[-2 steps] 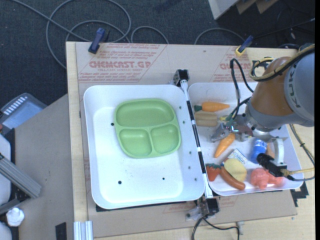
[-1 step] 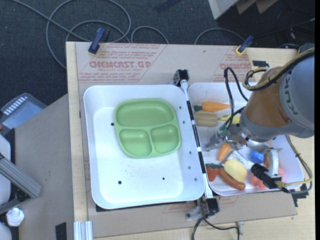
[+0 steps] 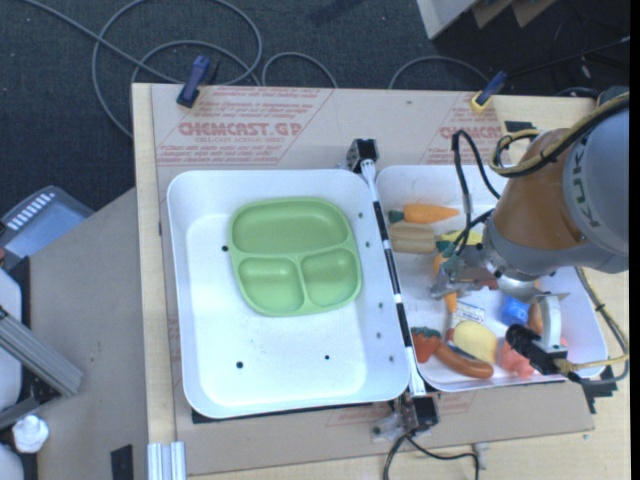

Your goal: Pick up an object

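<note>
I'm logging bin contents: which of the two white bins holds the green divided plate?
The left white bin, away from the arm, holds the green divided plate; the right white bin holds small toy foods.

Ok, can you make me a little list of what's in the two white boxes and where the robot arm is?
left bin: holds a green divided plate, lying flat
right bin: holds a pile of toy food
toy food seen: carrot, yellow potato-like piece, hot dog, blue piece
arm: reaches in from the right, over the right bin
gripper: low among the toy food, near the bin's middle
held object: none can be made out
</note>
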{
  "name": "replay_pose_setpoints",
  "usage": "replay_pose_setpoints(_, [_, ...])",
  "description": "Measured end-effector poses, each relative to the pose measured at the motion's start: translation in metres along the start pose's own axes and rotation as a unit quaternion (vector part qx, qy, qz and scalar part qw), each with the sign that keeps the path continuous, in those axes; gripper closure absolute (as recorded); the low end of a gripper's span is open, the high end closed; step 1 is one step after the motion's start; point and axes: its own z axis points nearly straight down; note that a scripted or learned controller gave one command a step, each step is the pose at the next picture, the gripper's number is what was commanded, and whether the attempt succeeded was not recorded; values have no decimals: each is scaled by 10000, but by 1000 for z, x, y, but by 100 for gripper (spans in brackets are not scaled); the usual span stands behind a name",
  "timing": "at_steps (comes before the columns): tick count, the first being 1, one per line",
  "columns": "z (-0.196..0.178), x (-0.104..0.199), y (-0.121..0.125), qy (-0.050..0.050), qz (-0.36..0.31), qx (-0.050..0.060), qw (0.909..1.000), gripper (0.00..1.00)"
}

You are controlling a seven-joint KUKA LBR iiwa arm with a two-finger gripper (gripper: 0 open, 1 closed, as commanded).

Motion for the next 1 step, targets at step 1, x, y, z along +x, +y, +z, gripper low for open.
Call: replay_pose_setpoints(1, [-120,71,2,1,-9,-4,10000,100])
